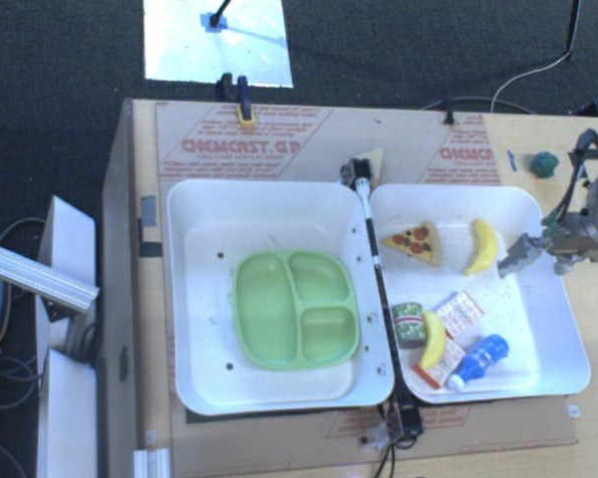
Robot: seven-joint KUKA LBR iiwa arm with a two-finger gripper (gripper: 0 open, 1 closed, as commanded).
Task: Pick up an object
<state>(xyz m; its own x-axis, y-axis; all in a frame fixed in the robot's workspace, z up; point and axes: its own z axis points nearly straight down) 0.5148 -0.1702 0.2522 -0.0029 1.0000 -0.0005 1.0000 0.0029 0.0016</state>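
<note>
The gripper (523, 252) looks empty near the right bin's (568, 342) right edge, beside the banana (481, 246) by the back edge; it looks light and smooth, best pinched mid-curve.

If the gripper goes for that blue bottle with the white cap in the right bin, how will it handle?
The blue bottle with the white cap lies on its side, so a nudge would probably roll it. Its rounded, smooth-looking body may slip from a pinch. It leans against a small red-and-white carton, which would likely shift too.
</note>
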